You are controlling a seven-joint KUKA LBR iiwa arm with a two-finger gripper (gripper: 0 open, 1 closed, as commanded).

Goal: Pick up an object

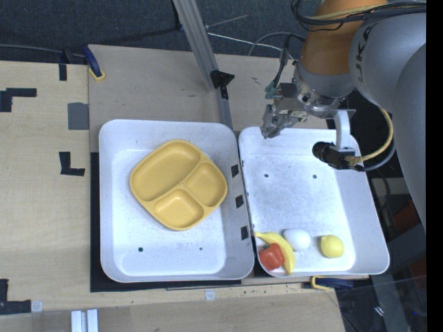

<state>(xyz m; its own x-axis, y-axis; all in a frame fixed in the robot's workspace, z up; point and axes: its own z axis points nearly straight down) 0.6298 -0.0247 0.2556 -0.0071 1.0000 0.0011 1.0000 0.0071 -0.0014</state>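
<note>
Overhead slanted view of the tabletop (41,185), read left to right. The left bin (111,185) carries a yellow divided plate (178,184), which lies down and to the left of the tool (273,126), well apart from it. The tool hangs over the far rim of the right bin (311,185), near that bin's far-left corner; nothing is seen between its tips, and whether it stands apart or together cannot be told at this scale. The candidate objects sit in a row along the near edge of the right bin, well apart from the tool and on the opposite side of the bin from it: a red piece (272,256) touching a yellow banana-shaped piece (282,246), a white egg-shaped piece (297,238) just beside them, and a small yellow lemon-shaped piece (332,246) a little further right. Likely hazards, as a judgement: a descent from the present position would meet bare bin floor or the rim; among the crowded pieces, the tool could nudge one aside, and the rounded ones may roll or slip out against the near wall.
</note>
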